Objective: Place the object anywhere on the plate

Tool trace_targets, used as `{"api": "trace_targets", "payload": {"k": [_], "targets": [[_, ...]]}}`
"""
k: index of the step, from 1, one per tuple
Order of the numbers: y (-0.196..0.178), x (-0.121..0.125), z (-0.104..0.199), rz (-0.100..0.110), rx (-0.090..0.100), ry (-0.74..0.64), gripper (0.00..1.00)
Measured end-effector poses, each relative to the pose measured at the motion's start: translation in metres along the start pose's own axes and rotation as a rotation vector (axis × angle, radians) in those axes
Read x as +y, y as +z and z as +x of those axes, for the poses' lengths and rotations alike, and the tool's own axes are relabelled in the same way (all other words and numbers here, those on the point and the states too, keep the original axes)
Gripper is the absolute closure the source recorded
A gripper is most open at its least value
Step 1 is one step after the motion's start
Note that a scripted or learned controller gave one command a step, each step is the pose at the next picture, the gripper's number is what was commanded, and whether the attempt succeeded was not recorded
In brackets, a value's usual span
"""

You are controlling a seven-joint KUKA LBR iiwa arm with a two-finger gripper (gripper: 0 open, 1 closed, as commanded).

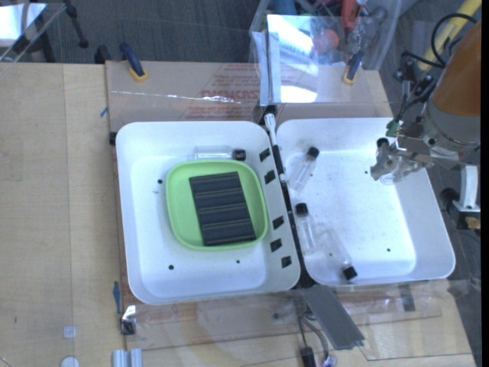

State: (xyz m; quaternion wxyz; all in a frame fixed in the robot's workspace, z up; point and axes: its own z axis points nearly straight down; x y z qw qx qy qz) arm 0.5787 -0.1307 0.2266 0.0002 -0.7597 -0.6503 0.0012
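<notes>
We are looking down on both bins now; in the left bin [145, 205] sits the green plate [179, 228], square with rounded corners, and a dark ribbed rectangular object [221, 208] lies flat on it, running lengthwise across the plate's middle, inside its rim; just past the plate's far edge a clear vial with a black cap [221, 154] lies on its side against the bin's back wall; over in the right bin [412, 243] we count three more clear vials with black caps, one near the far left corner [303, 167] lying at a slant, one along the left wall [304, 224] close to the divider, one near the front edge [340, 264]; the arm comes in from the right, and the gripper [390, 163] hangs over the right bin's far right part, well apart from the plate and from the three vials; its pale metal fingers [380, 168] point down and leftward, but we cannot tell from this angle whether they are spread or closed, and we see nothing clearly between them; along the divider between the bins runs a row of small black clips [269, 177]; behind the bins stands a clear plastic box of coloured odds and ends [328, 14].
</notes>
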Motion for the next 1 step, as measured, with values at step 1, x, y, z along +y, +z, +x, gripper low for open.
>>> {"api": "trace_targets", "payload": {"k": [1], "targets": [[-0.0002,0.0001,0.0,0.0,0.0,0.0,0.0]]}}
